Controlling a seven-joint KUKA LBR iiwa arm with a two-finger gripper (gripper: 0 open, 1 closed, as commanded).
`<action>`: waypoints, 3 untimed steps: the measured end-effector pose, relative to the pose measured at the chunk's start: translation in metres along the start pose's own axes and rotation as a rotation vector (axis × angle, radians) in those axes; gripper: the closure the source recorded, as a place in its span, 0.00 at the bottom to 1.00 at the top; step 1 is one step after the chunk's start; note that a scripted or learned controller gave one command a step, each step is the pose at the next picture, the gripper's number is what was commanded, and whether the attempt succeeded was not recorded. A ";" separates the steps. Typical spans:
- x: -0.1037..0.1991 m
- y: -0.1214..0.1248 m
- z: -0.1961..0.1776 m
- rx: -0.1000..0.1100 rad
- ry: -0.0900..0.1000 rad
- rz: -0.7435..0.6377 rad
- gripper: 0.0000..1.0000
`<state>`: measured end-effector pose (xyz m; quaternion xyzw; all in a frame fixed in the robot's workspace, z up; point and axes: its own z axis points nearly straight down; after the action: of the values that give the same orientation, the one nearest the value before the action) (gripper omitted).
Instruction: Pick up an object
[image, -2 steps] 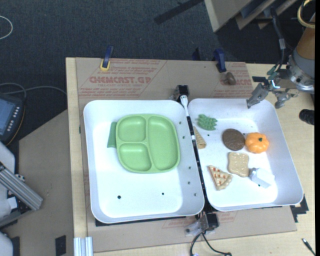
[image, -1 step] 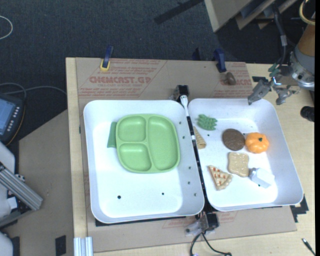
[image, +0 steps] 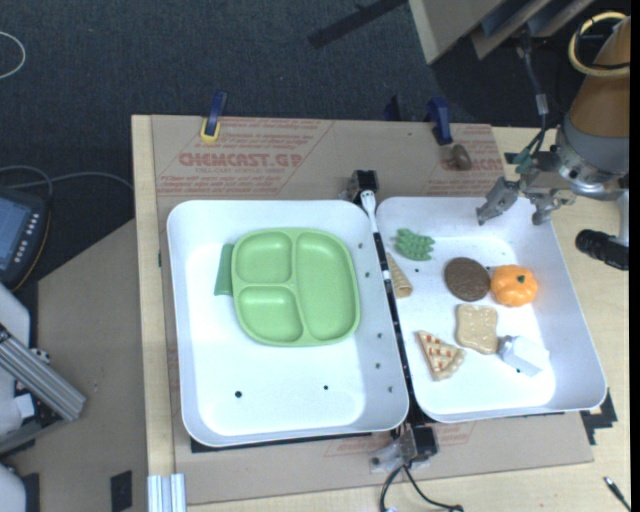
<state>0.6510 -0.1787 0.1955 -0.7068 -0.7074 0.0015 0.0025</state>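
The end effector (image: 520, 202) hangs over the far right corner of the right bin (image: 570, 330), at the end of the grey arm (image: 600, 120) that enters from the right. Its two fingers (image: 494, 204) are spread apart, released, with nothing between them. The bin floor shows in the gap.

The right bin carries six objects, all apart from the end effector:
- A green leafy piece (image: 413, 243) lies near the left wall, at the far end.
- A tan cone (image: 400, 279) lies just below it, beside the same wall.
- A brown disc (image: 466, 278) lies mid-bin.
- An orange pumpkin (image: 514, 285) sits just to the right of the disc, touching it or nearly so.
- A toast slice (image: 477, 328) lies below the disc.
- A pizza wedge (image: 439, 353) lies to the lower left of the toast, close to it.
- A small grey and white item (image: 522, 355) lies to the right of the toast; its kind cannot be made out at this sharpness.

The pumpkin is the object nearest the end effector, yet well clear of it.

The left bin (image: 200, 360) holds a green divided tray (image: 296, 286) with three compartments, set toward the far half. A darker green flat piece (image: 223, 270) projects from under its left edge.

Both bins rest side by side on the table (image: 150, 160). Two clamps (image: 212, 118) grip the table's far edge.
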 end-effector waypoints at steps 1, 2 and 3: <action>0.000 -0.004 0.064 0.002 0.000 0.001 0.00; 0.001 -0.005 0.113 -0.001 -0.001 -0.001 0.00; 0.001 -0.003 0.099 -0.007 -0.002 -0.001 1.00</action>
<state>0.6473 -0.1775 0.0962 -0.7067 -0.7076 -0.0003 -0.0007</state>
